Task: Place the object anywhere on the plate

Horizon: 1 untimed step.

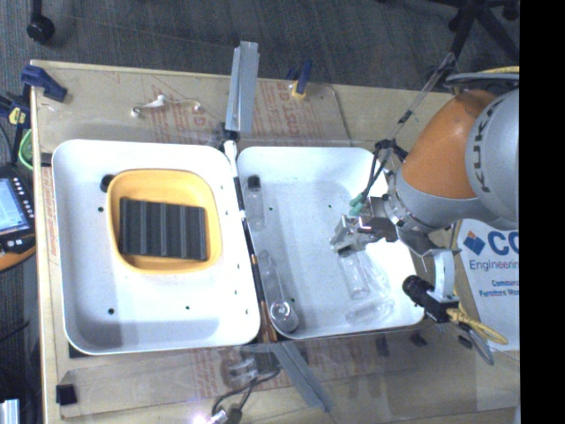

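gripper (350,234) low in your right bin (300,170), grip state unreadable | clear plastic bottle (357,276) lies just below it, well apart from yellow plate (163,184) | likely light, slick; take its middle

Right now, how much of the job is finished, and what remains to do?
Nothing looks finished yet. The yellow plate in the left bin carries only a dark ridged block. The gripper is low over the right bin, near a clear bottle lying on its floor; whether it grips anything is unclear. Lifting the object, carrying it across and setting it on the plate remain.
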### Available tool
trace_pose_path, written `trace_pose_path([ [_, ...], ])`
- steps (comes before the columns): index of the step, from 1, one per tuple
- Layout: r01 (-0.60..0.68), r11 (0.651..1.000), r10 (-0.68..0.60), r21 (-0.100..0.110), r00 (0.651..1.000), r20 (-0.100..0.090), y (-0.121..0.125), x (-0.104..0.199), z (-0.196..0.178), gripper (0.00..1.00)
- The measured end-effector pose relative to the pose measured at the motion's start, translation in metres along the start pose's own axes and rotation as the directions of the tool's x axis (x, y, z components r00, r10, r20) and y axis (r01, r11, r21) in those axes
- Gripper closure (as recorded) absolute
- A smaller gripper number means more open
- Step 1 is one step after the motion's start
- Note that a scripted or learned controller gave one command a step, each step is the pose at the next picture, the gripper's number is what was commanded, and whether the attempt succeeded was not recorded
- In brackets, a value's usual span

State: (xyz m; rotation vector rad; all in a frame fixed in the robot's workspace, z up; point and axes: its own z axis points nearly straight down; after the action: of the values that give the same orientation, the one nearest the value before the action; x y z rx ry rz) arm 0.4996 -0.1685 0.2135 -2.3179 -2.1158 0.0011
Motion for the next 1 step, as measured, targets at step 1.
trace_pose_path([
  [1,0.151,0.989,-0.151,-0.001,0.989,0.001,0.0152,0.1034,-0.0828,1.00],
])
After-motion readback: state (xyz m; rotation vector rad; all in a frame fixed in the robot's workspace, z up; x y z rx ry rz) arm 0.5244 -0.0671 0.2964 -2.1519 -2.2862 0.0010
